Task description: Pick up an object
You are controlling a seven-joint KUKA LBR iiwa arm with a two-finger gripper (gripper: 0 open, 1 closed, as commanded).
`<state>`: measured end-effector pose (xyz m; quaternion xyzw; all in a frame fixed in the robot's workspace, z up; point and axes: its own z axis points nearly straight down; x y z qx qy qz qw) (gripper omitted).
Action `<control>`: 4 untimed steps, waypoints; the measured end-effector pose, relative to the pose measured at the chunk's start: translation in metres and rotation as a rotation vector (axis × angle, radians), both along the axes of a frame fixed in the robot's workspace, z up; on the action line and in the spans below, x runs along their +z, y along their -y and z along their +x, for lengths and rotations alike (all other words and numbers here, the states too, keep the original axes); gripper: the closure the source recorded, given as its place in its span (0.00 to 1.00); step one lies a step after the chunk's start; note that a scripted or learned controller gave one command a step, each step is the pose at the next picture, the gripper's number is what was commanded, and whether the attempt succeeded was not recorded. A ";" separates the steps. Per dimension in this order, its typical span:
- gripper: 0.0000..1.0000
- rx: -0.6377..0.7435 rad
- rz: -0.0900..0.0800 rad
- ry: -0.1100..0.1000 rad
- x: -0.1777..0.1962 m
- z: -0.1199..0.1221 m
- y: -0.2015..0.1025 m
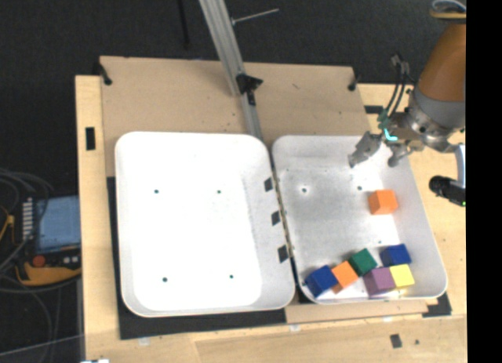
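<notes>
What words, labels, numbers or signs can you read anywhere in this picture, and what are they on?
None can be read.
The blocks in the right bin have plain coloured faces, with no print visible.
The blue and grey box left of the bench shows dark marks, too small and blurred to read.

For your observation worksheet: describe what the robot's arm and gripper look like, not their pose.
The arm has a rounded orange band above a grey metallic wrist. Dark cables run along its left side. The gripper has two pale grey fingers, with a small teal light or marking near its base.
</notes>
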<state>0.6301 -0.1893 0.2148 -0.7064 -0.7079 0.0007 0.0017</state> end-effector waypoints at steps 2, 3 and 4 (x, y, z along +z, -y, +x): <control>0.00 -0.002 -0.004 0.001 -0.039 -0.003 0.003; 0.00 -0.003 -0.004 0.000 -0.081 -0.008 0.005; 0.00 -0.005 -0.005 0.003 -0.119 -0.007 0.006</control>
